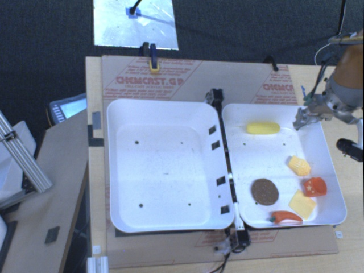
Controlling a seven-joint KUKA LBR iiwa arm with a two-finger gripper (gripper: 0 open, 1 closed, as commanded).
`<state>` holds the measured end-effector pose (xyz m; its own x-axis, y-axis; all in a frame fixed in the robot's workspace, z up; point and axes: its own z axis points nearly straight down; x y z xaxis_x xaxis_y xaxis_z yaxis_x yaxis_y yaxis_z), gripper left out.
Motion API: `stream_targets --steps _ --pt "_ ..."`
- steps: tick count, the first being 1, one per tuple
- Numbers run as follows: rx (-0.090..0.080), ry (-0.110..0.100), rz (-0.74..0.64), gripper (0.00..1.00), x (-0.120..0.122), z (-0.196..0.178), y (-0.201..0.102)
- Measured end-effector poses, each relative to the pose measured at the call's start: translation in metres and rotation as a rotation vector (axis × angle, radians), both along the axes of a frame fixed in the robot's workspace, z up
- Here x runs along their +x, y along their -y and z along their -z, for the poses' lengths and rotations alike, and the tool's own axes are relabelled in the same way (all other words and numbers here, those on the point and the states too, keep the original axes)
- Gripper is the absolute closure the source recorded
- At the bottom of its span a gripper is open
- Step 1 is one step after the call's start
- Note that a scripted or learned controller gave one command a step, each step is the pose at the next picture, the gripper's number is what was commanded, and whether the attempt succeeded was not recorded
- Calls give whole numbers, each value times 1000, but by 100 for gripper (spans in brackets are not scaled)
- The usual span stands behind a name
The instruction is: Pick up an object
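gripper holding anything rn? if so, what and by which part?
Nothing is held. The gripper sits at the right bin's upper right rim with nothing between its fingers; the closest item, the yellow piece, lies apart from it on the bin floor.

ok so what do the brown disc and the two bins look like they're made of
Brown disc: matte and speckled, probably plastic or foam play food; the look leaves it open. Left bin and right bin: smooth white moulded plastic, judging by their rounded corners and faint sheen.

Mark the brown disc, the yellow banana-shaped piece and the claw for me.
brown disc (265, 191), camera view, centre of its top.
yellow banana-shaped piece (263, 128), camera view, mid-length.
claw (300, 121), camera view, between its fingertips.
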<state>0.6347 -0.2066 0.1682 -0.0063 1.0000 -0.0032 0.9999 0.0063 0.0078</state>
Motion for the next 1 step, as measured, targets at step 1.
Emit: stream_targets --steps 1 --pt "6 -10 -3 100 -3 61 -80"
